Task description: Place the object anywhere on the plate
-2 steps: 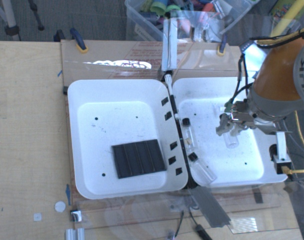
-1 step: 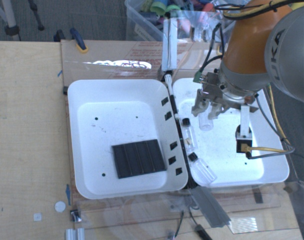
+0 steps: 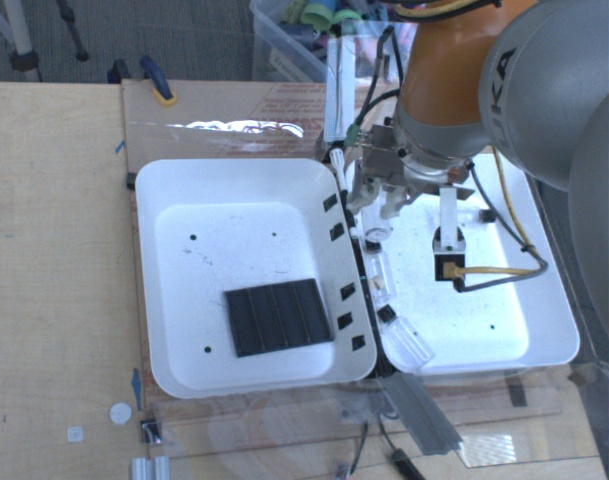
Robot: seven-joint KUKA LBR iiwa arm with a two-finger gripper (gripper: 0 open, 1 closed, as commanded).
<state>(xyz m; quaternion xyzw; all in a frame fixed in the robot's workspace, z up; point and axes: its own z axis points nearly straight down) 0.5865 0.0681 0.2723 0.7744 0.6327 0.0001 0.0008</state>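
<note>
My arm [image 3: 504, 78] is reaching in from the right, orange band [image 3: 454, 38] uppermost, wrist hanging over the far left part of the right bin [image 3: 504, 338]. My gripper [image 3: 376, 230] is pointing down just right of the seam between the two bins. The fingers are sitting close together around a small pale, translucent object [image 3: 376, 234] at their tips; I cannot tell whether they are truly clamping it or only touching it. The opening is narrow, no wider than that piece.

The plate [image 3: 279, 315], a dark ribbed rectangle, is lying flat in the left bin [image 3: 184, 218], toward its near side and right of centre. It is sitting well apart from my gripper, to the left and nearer.

A clear strip [image 3: 409, 343] is lying at the near left corner of the right bin, beside the seam. A black block with a yellow cable [image 3: 449, 266] is hanging from my wrist over the right bin floor.
</note>
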